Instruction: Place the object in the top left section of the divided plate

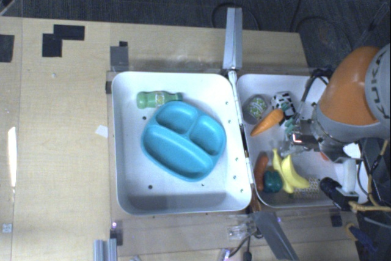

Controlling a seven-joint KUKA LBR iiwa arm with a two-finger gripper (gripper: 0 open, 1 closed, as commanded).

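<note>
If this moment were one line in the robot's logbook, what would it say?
gripper: over right white bin, above yellow bananas | blue divided plastic plate: left bin, no object on it | green bottle: beside plate

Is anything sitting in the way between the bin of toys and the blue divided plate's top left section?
Between the two white bins stands only their shared rim. The blue divided plate has bare sections. A pale green bottle lies beside the plate's upper left edge, outside it, not on the path from the right bin.
</note>
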